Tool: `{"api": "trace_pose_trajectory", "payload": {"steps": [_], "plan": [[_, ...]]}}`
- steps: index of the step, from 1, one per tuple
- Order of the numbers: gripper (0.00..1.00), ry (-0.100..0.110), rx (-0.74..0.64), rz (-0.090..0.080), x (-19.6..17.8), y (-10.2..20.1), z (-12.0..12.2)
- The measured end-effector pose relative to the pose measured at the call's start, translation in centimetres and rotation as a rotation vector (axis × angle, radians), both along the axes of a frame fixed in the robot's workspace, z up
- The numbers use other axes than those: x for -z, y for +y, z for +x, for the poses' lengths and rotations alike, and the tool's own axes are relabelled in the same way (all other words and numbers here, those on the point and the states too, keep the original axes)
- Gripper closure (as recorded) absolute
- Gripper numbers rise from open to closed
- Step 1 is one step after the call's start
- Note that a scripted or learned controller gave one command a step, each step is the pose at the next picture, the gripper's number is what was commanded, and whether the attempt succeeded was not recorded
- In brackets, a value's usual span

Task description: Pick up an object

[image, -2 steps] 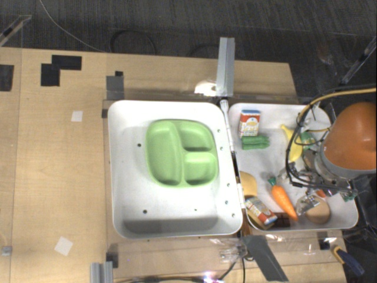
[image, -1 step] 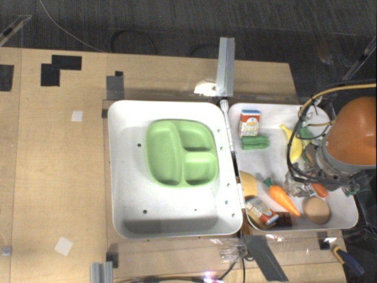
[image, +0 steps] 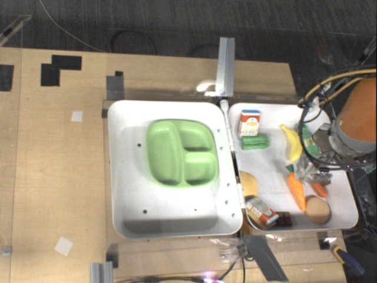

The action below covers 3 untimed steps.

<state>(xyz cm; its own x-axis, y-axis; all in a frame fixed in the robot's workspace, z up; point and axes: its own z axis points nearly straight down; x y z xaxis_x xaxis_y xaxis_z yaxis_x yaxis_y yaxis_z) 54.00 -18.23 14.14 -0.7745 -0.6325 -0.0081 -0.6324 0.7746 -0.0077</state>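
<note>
On the wooden table point(image: 53, 175) two shallow white bins sit side by side. The left bin point(image: 126, 175) carries a light green divided tray point(image: 179, 152), lying flat near its middle, with one long compartment on its left and two smaller ones on its right. The right bin point(image: 268, 170) carries the loose items. Near its top left corner a small carton point(image: 250, 122) stands with an orange and white face, and a green block point(image: 255, 142) lies just below it, touching or nearly touching. A yellow banana point(image: 292, 143) lies to the right of these, running roughly top to bottom. Below it an orange carrot point(image: 297, 191) lies at a slant, and a tan egg-shaped item point(image: 317, 210) rests just beside the carrot's lower end near the bin's bottom right corner. A small red-orange piece point(image: 318, 188) lies to the right of the carrot. At the bin's left wall a tan rounded item point(image: 249, 184) sits above a printed packet point(image: 262, 211) and a dark brown bar point(image: 284, 220). The arm point(image: 356, 119) reaches in from the right, its orange band above the wrist and cables looping around it. The tool point(image: 307, 171) hangs low over the right bin, just above the carrot's upper end and close beside the banana's lower tip; whether it is released or clenched cannot be told, and nothing is clearly seen held in it.
</note>
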Motion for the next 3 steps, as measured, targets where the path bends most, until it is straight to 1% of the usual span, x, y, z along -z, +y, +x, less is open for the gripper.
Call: {"api": "trace_pose_trajectory", "payload": {"steps": [1, 2, 3], "plan": [[1.00, 0.000, 0.628, 0.006, -1.6, -2.3, -0.4], [0.00, 0.001, 0.628, 0.006, -1.6, -2.3, -0.4], [0.00, -0.007, 0.647, 0.006, 5.2, -0.9, -0.9]]}}
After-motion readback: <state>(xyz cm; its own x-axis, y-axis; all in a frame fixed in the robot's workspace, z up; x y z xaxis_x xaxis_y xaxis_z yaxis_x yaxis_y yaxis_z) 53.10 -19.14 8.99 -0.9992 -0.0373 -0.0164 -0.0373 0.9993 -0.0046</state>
